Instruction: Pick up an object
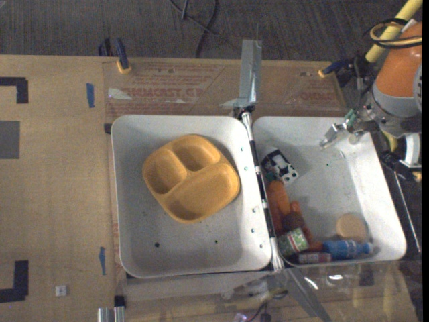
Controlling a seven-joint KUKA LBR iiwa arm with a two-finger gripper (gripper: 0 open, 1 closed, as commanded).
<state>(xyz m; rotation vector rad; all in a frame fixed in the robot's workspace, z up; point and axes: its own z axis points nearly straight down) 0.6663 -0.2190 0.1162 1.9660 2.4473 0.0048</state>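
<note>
A pale wooden bench (53,200) carries two shallow white plastic bins set side by side, their inner rims touching along a metal divider strip. The left bin (134,247) holds a large yellow-orange plastic plate with three compartments (191,178), lying flat and turned at a slant near the bin's middle. The right bin (362,180) holds a cluster of small items gathered along its left wall and near corner. A grey robot arm with an orange band (400,79) enters from the right and hangs over the far right corner of the right bin, its metal two-finger gripper (338,131) pointing toward the bin's far edge, well apart from the clutter; whether it is open or closed cannot be told, and nothing is seen in its grasp. Among the items, an orange carrot-shaped toy (277,200) lies against the left wall, just beside a small reddish-orange bottle (295,219). A blue plastic bottle (345,249) lies on its side along the near wall. A round tan disc (351,226) sits just above it. A small black-and-white block (279,166) rests near the divider, and a green-labelled can (293,241) sits in the near left corner.
</note>
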